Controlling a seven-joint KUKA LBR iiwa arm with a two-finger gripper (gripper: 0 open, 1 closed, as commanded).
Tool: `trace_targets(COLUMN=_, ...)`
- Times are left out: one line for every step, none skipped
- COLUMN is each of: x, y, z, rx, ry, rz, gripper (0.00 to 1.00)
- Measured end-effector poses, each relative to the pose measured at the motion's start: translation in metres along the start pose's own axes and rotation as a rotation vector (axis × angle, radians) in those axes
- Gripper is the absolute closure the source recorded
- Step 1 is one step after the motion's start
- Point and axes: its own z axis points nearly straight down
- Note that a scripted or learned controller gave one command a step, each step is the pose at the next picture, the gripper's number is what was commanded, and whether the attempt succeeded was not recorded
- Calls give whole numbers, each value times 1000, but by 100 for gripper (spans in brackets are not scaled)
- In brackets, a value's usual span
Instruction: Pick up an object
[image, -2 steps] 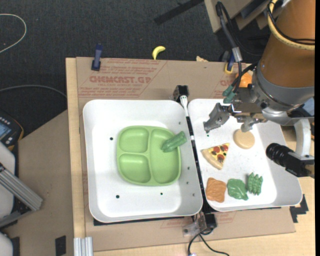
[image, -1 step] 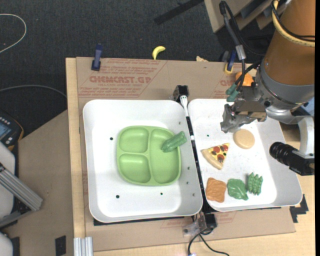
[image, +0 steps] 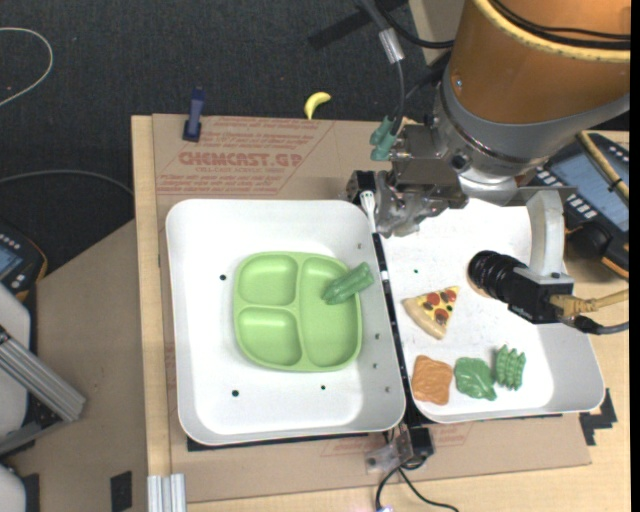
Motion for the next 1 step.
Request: trace_targets(x=6, y=-3, z=133, rx=23, ry=-8, rz=13, gripper=100)
